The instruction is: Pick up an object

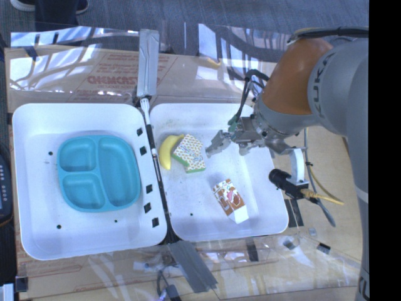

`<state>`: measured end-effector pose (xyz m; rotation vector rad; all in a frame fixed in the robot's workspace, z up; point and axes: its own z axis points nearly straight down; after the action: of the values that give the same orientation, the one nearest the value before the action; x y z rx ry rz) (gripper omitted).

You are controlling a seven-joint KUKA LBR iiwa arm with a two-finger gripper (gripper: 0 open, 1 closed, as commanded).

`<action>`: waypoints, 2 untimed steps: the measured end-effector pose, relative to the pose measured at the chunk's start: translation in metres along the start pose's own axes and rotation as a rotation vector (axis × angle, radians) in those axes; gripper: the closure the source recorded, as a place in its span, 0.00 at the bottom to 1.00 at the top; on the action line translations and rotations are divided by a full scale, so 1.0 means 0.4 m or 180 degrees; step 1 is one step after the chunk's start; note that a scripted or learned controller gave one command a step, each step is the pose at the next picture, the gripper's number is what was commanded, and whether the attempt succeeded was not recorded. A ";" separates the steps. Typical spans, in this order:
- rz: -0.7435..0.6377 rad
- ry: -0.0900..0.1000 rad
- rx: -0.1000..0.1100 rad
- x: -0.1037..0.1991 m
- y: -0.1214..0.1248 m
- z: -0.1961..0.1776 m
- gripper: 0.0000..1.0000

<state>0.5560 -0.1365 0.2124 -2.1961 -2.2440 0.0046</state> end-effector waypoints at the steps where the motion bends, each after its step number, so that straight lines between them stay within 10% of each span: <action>1: -0.0771 0.0006 -0.0015 -0.068 0.081 0.290 0.00; 2: -0.0875 0.0004 -0.0014 -0.078 0.046 0.275 0.00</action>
<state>0.5747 -0.1674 0.1023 -1.8688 -2.5253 -0.0022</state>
